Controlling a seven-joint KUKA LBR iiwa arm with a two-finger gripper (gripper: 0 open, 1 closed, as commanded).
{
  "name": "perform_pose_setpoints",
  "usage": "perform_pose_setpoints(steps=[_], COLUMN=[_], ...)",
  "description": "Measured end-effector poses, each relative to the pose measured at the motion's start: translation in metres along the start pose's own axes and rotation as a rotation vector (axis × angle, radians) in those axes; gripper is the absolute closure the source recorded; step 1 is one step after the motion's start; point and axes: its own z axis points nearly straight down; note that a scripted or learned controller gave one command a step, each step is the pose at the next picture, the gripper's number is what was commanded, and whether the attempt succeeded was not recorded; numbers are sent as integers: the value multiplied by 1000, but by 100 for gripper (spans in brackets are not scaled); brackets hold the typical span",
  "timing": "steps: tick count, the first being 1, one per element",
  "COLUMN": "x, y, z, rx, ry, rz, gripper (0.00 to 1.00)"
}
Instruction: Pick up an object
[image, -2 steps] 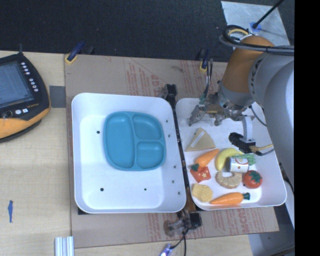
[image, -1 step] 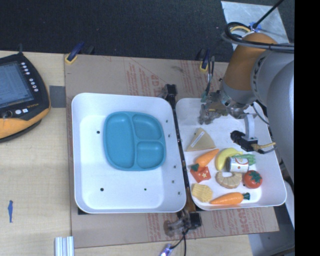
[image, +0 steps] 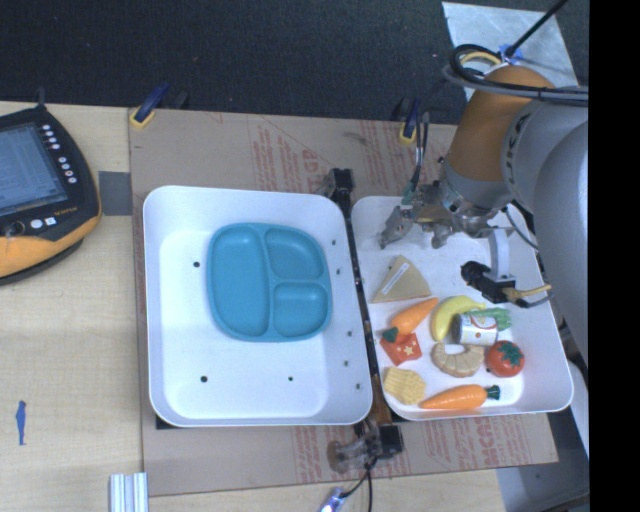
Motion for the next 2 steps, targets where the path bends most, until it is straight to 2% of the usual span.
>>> perform_pose_setpoints(steps=[1, 2], x=[0, 0], y=[-1, -1], z=[21, 10], rx=[5, 6], ry=[1, 1], rz=[5, 2], gripper=[0, 100])
